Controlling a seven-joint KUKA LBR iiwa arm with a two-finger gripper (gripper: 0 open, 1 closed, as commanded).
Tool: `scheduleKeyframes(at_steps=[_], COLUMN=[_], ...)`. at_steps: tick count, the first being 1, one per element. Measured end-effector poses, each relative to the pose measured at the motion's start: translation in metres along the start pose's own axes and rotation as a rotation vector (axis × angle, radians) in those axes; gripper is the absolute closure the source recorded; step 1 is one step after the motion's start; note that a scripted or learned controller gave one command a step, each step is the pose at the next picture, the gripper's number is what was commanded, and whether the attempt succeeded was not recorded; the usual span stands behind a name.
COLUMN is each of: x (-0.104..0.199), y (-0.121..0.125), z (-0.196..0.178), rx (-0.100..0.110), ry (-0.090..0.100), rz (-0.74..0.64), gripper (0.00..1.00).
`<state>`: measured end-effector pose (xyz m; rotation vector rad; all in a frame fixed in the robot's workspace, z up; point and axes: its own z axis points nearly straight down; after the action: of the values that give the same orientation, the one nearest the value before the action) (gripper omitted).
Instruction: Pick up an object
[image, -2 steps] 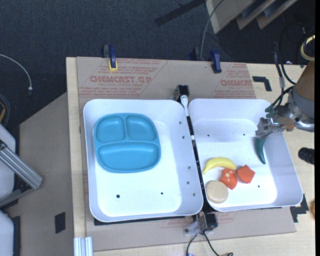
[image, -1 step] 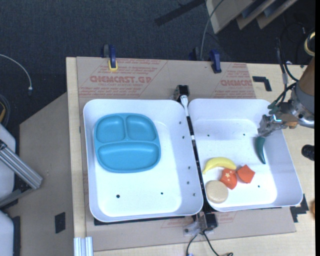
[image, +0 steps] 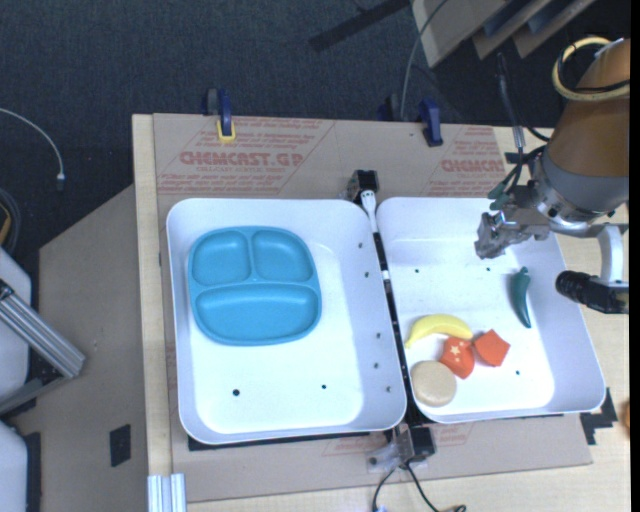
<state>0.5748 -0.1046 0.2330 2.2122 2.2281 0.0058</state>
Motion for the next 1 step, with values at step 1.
scheduleKeyframes(at_steps=[1], x=[0.0499], y=[0.0170], z=[-0.0085], rx=[0.000], ry=[-0.001], rz=[0.001], gripper=[1.00])
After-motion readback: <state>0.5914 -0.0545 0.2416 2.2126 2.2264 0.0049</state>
